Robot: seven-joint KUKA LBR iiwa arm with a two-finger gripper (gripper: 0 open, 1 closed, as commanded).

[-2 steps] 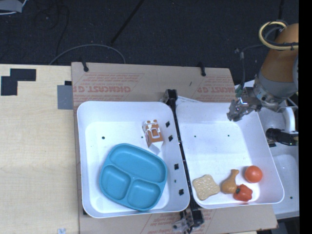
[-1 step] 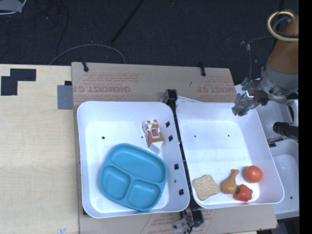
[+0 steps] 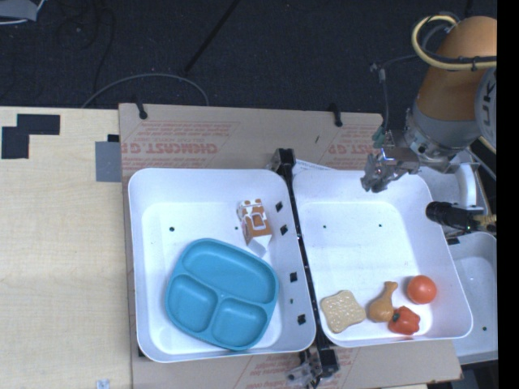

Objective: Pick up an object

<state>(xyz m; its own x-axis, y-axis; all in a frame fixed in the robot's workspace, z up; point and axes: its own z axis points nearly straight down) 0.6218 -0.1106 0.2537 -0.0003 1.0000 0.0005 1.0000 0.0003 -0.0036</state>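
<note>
In the right bin (image 3: 365, 233), along its near side, lie a tan slice of toy bread (image 3: 341, 310), a tan drumstick-shaped piece (image 3: 383, 303), an orange-red ball (image 3: 421, 289) and a small red piece (image 3: 405, 321). The left bin (image 3: 154, 217) holds a blue divided plate (image 3: 220, 293) and a small orange-and-white carton (image 3: 255, 220) at the back. My gripper (image 3: 378, 177) hangs over the far right corner of the right bin, well away from all the objects, with nothing seen in it.
A black divider bar (image 3: 296, 241) runs between the two bins. Both bins rest on a cardboard sheet (image 3: 243, 140) over a light wooden bench (image 3: 57, 241). A black fixture (image 3: 454, 215) juts out at the right bin's right rim.
</note>
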